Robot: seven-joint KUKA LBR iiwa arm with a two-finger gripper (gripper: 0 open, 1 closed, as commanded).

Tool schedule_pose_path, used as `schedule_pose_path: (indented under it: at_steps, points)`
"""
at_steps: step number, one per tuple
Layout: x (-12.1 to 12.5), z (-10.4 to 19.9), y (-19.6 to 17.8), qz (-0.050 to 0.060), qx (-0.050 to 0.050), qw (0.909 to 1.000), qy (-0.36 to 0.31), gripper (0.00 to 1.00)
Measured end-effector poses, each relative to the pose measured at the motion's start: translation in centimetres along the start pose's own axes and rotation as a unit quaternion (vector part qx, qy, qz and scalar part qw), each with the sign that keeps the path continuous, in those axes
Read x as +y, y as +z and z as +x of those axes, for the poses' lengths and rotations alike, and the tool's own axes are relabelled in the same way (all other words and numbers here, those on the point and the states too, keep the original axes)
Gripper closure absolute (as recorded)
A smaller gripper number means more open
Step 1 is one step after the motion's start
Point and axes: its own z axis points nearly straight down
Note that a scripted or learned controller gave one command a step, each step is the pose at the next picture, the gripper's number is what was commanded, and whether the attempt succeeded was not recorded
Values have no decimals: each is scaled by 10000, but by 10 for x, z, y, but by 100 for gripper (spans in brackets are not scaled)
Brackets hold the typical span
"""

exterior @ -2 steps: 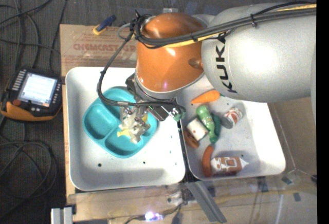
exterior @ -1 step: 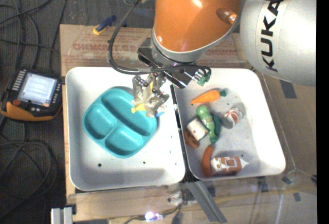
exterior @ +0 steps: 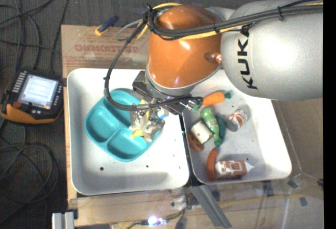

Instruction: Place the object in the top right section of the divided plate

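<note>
Hand (exterior: 148,120) over divided plate (exterior: 107,123) right edge; grip state, object orientation unclear.

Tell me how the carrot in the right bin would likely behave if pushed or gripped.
The carrot looks tapered and rounded, so it would probably roll or pivot when pushed. Its surface looks smooth, like toy plastic, so it is likely light, stiff and somewhat slippery. It lies near the bin wall.

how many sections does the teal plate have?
3. The plate in the left bin has one at upper right, one at left and one at bottom. The claw covers part of the plate.
</note>
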Motion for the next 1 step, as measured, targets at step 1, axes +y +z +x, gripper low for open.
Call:
schedule_pose_path:
  at_steps: [1]
  points:
    - [-28,32,20,17,2,9780,2085,100]
